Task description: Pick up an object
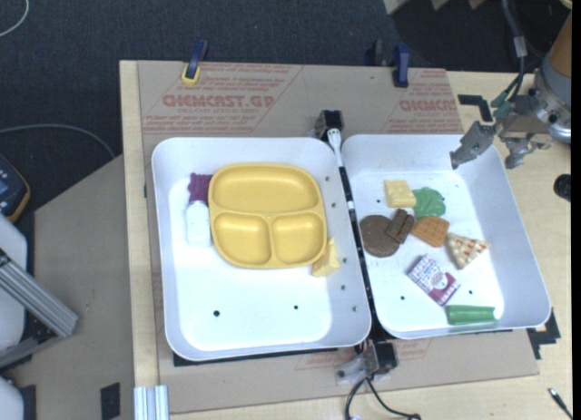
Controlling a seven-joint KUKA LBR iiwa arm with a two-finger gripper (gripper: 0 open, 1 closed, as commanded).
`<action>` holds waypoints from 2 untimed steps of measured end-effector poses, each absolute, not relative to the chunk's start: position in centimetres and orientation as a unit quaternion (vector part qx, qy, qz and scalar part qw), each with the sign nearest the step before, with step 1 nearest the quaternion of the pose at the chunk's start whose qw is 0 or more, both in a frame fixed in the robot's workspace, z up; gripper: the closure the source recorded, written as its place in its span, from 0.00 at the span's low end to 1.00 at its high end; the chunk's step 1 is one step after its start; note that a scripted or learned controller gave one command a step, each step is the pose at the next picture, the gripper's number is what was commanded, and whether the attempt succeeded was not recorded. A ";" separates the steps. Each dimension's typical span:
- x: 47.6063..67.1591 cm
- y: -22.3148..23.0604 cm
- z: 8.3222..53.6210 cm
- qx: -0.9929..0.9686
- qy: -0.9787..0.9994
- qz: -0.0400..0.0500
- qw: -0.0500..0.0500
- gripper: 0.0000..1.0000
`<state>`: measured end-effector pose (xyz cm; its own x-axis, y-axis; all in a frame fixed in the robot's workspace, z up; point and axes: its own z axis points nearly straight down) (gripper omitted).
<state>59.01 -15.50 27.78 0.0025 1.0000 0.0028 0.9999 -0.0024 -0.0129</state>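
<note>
The pincer [496, 144] is seen at the upper right, over the far right corner of the right bin [517, 228]; two grey fingers [472, 147] are splayed apart w/ nothing between them, so it is released.

Objs to be picked are found below-left of it in the right bin: a pale yellow block [399, 193] touching a green piece [428, 200], a brown round piece [379, 236] overlapped by a darker brown piece [400, 225], an orange-brown piece [432, 230], a pizza-slice toy [467, 249], a purple-white packet [432, 278] and a green bar [470, 314] near the front wall.

In the left bin [182, 300] a yellow divided tray [268, 214] is set; a white item [197, 223] and a purple item [199, 186] are partly hidden at its left edge, a pale yellow scrap [326, 262] at its right.

Both bins are carried on a cardboard-covered counter [145, 137] w/ clamps at the far edge, above dark carpet [91, 10]. The arm is cut off at the right; item types are hard to make out.
</note>
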 end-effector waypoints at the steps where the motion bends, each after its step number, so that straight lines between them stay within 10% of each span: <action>1: 59.2 -15.5 28.4 -0.707 -0.707 0.000 0.001 0.00; 2: 59.7 -14.7 23.6 -0.707 -0.707 0.002 0.003 0.00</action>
<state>59.68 -14.73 23.63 -0.0011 1.0000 0.0017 1.0000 0.0011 -0.0063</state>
